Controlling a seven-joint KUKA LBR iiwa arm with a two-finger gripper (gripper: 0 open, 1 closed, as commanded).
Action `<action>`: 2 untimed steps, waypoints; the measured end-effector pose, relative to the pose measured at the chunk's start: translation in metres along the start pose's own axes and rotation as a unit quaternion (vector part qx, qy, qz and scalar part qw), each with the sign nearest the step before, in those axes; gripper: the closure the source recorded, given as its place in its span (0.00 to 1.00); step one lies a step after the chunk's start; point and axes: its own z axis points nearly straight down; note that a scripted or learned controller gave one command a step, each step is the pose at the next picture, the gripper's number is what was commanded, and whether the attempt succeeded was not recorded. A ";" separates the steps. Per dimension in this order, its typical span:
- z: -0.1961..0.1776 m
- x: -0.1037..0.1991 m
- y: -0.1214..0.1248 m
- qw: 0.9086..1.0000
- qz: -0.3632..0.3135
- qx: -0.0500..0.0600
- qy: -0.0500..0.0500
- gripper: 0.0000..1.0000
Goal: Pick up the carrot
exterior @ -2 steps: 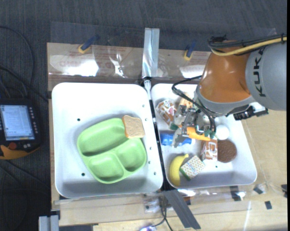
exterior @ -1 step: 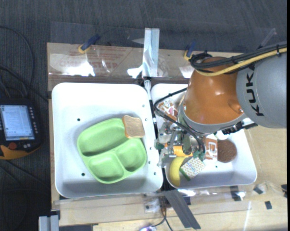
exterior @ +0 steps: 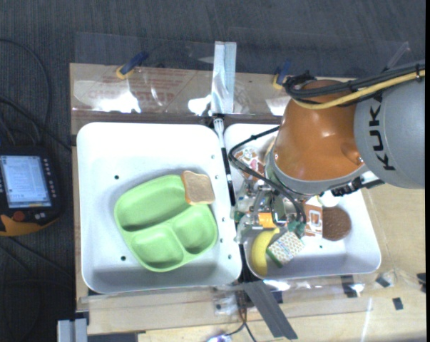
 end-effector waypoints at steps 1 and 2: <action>0.029 -0.078 -0.010 0.988 -0.157 0.000 0.000 1.00; 0.019 -0.079 -0.009 0.988 -0.156 0.000 -0.002 1.00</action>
